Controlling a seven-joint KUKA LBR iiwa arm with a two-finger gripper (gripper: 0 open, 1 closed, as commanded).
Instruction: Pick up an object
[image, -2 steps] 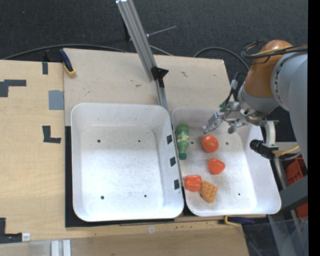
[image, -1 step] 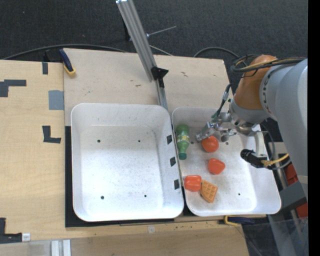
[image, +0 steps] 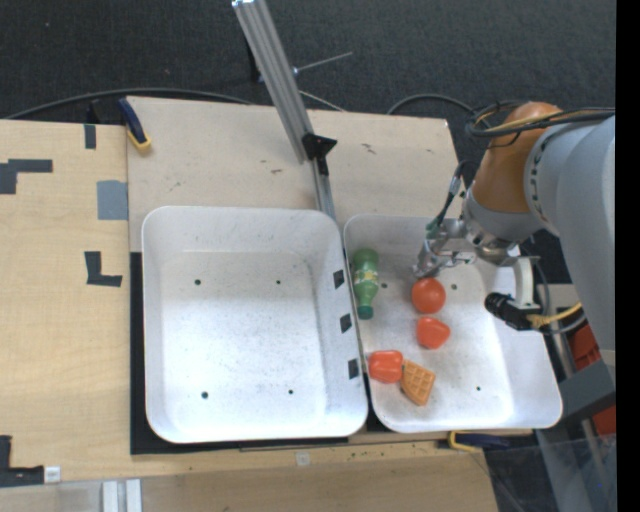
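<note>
Altogether 2 white bins sit side by side mid-frame: left bin (image: 240, 230) and right bin (image: 520, 390). Right bin holds 5 items: 1 green bottle (image: 364, 282) lying along its left wall, 1 red tomato (image: 428, 295) near centre, 1 red-orange piece (image: 432, 332) just below it, 1 orange piece (image: 385, 366) at lower left, and 1 waffle-patterned piece (image: 417, 382) touching that orange piece on its right. Left bin's floor shows only speckles and a few dark dots.

1 arm (image: 560, 190) comes in from the right of frame, grey w/ orange band (image: 505, 165); its gripper (image: 432, 262) points down into the right bin, tips just above the tomato, at or near its top edge. Can't tell whether it is spread or closed; too small and dark. Nothing visibly pinched.

Bench: light wood board (image: 220, 150) under the bins, black mat edge (image: 137, 350) showing at lower left of the left bin, grey and black tape patches (image: 110, 200) at far left. 1 metal rail (image: 280, 80) runs diagonally from top centre down to the gap btwn bins. Dark carpet (image: 100, 45) and cables across the top of frame.
</note>
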